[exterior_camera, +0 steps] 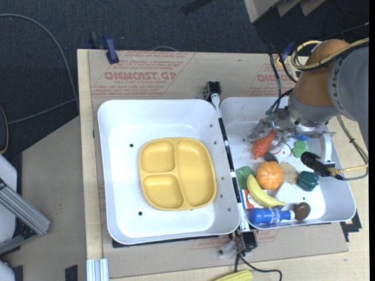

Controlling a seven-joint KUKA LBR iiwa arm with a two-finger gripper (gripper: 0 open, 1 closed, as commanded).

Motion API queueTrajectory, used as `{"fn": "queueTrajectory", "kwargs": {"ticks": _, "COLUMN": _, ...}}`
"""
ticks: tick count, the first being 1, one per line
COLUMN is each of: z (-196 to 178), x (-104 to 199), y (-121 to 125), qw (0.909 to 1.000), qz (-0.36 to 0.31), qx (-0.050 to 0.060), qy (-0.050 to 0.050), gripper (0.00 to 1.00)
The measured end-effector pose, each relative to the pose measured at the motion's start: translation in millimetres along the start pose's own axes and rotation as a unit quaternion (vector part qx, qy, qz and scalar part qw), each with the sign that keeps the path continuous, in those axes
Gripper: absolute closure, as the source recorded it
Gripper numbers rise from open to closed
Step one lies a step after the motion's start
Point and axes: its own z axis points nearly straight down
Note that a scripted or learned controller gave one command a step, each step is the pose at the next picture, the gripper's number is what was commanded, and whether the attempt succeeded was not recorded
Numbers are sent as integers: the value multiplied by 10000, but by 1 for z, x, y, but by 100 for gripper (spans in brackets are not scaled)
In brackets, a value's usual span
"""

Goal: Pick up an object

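Note:
My gripper [270,132] hangs low over the upper middle of the right bin [340,201], reaching in from the right. Just beneath its tip lies an orange carrot-shaped toy [262,146], slanted, close to or touching the gripper. Beside the carrot is a small white and red piece [282,153]. Nearer the front are an orange [270,174], a yellow banana [262,193], a blue bottle [270,216] on its side and a small brown ball [302,211]. Nothing is seen lifted off the bin floor.
A dark green block [307,182] and a small blue and green piece [300,147] lie on the right bin's right side, and a green piece [242,174] by its left wall. The left bin [117,157] holds a yellow divided plate [177,173].

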Motion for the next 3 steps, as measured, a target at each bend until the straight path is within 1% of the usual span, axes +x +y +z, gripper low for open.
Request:
{"fn": "queueTrajectory", "kwargs": {"ticks": 1, "z": 0, "x": 18, "y": -11, "qw": 10000, "qz": -4, "qx": -1, "qy": 2, "gripper": 0}}
{"fn": "queueTrajectory", "kwargs": {"ticks": 2, "z": -11, "x": 18, "y": -11, "qw": 10000, "qz": -3, "qx": -15, "qy": 1, "gripper": 100}}
{"fn": "queueTrajectory", "kwargs": {"ticks": 3, "z": -101, "x": 106, "y": -21, "qw": 10000, "qz": -12, "qx": -19, "qy": 3, "gripper": 100}}
